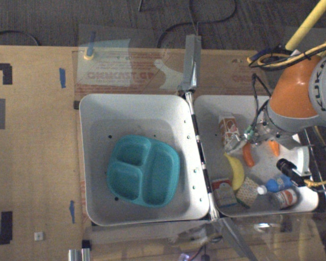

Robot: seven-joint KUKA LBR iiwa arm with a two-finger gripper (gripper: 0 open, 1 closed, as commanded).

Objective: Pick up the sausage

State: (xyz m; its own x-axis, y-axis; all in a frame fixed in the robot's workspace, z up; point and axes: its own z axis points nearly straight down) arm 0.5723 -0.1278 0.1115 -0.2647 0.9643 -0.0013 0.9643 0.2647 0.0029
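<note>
Low, jaws (250, 137) beside sausage (248, 155).

Pale brown wooden surface (32, 162) with black corner marks (2, 72) and small blue tape pieces (62, 78); behind, dark grey carpet floor (70, 7) with black cables (209, 4); soft, even light.
</note>
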